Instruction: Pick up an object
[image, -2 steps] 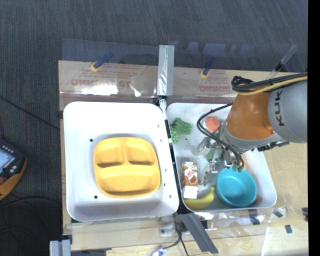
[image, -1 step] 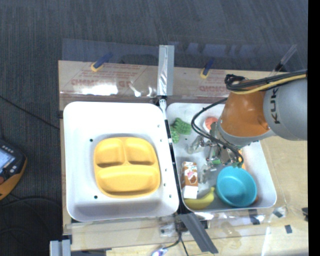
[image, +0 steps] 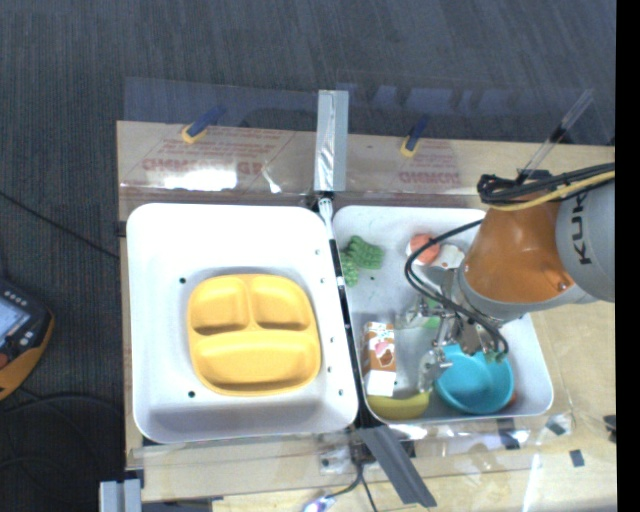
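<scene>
Right bin (image: 545, 375): pincer (image: 440, 350), grip state unclear, above upright carton (image: 381, 357), long axis near-to-far.

Evenly and brightly lit from above, with soft, short shadows. Strong white glare on the clear plastic sheet (image: 215, 175) along the far worktop (image: 135, 140). Slightly soft focus throughout; dark floor (image: 60, 100) at left dim, low in detail.
</scene>
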